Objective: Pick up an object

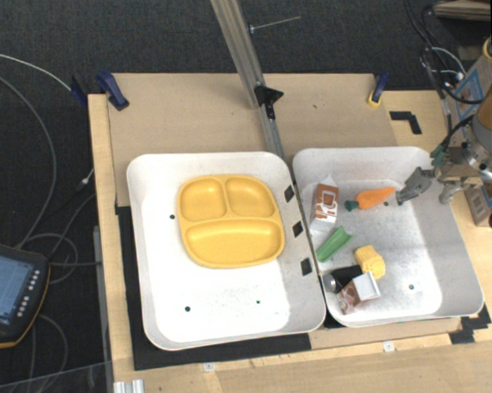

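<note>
2 white bins are set side by side on the bench, and the right bin (446,297) serves as the landmark. Over its far right edge the gripper (431,187) is seen, its 2 fingers spread wide with nothing between them. Just left of the fingers, inside the bin near its far wall, a toy carrot (374,198) lies flat. Toward the bin's left wall a small brown-and-white carton (325,207) and a green stick-shaped piece (333,245) are found. Nearer the front, a yellow corn-like piece (370,261), a black object (343,276) and a second small carton (362,291) are clustered. In the left bin (166,317) a yellow 3-compartment plate (229,220) is placed.
</note>
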Robot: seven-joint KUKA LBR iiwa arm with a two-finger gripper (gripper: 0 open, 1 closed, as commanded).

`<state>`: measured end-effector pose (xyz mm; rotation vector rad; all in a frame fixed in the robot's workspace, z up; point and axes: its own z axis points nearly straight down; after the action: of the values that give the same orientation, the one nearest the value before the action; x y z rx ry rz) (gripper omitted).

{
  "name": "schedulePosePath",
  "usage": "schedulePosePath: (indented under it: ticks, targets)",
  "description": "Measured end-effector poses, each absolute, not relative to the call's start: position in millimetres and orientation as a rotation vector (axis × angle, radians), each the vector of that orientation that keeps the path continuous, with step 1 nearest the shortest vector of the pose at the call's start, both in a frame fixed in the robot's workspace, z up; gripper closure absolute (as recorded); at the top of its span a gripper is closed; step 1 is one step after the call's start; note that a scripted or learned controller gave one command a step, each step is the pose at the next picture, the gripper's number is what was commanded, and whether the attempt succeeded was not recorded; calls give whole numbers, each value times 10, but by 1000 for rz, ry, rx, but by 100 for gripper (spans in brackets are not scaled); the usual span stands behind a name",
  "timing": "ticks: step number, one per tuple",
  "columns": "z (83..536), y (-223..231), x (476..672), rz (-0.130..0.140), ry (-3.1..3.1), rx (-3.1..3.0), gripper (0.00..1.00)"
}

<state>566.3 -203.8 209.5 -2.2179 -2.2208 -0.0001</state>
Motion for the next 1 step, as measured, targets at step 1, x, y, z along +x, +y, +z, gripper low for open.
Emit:
schedulePosePath:
  ticks: [1]
  targets:
    - [2095,-2038,5663,0,-2221,-2218,0]
